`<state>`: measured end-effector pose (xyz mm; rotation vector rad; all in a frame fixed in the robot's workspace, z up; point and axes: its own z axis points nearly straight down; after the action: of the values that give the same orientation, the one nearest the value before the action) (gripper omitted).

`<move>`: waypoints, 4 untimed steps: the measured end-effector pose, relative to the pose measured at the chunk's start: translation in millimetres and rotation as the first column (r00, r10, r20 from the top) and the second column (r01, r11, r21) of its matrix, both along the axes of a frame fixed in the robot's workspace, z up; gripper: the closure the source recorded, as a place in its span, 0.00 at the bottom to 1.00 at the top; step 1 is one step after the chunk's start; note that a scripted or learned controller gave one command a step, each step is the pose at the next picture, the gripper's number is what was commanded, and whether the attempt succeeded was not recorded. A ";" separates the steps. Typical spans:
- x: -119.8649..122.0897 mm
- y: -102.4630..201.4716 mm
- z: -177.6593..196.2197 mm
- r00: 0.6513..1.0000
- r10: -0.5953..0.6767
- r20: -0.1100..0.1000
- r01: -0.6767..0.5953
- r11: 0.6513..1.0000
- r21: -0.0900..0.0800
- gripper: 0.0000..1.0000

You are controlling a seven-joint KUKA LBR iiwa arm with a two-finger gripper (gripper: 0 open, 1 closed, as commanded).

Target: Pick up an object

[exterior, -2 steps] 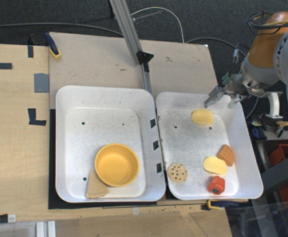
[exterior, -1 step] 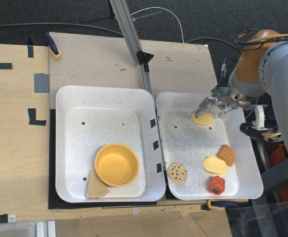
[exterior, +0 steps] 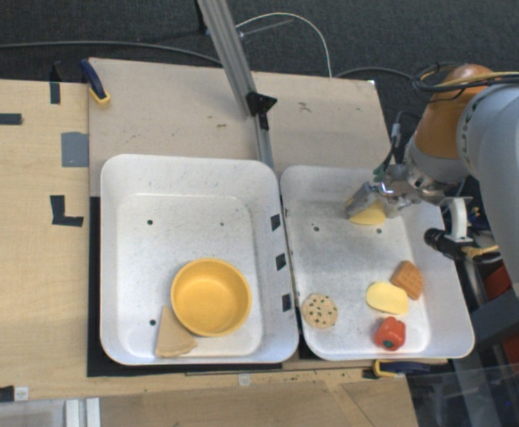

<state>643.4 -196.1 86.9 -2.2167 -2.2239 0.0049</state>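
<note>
I can read no brand, label or writing on anything here; my gripper is down in the right bin, near its far wall, and its tip lies against a pale yellow piece that peeks out just below it; whether that piece sits between my fingers I cannot tell, nor whether they are spread or pressed together, since my wrist and its cables cover them; most of the yellow piece is hidden too. Nearer the camera than my hand lie an orange wedge touching a yellow lump, a red item just beyond those, and a speckled cookie off to the side; across the divider, in the left bin, a yellow bowl overlaps a tan triangular slice, partly covering it.
</note>
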 end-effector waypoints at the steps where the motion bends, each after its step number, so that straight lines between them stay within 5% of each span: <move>1: 1.7 0.0 13.4 1.000 0.001 0.005 -0.001 1.000 -0.002 1.00; 3: 16.3 6.3 122.8 1.000 -0.001 0.009 0.001 1.000 0.000 1.00; 4: 16.9 6.8 136.1 1.000 -0.002 0.004 0.002 1.000 0.001 1.00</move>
<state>660.3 -189.3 223.0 -2.2204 -2.2235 -0.0011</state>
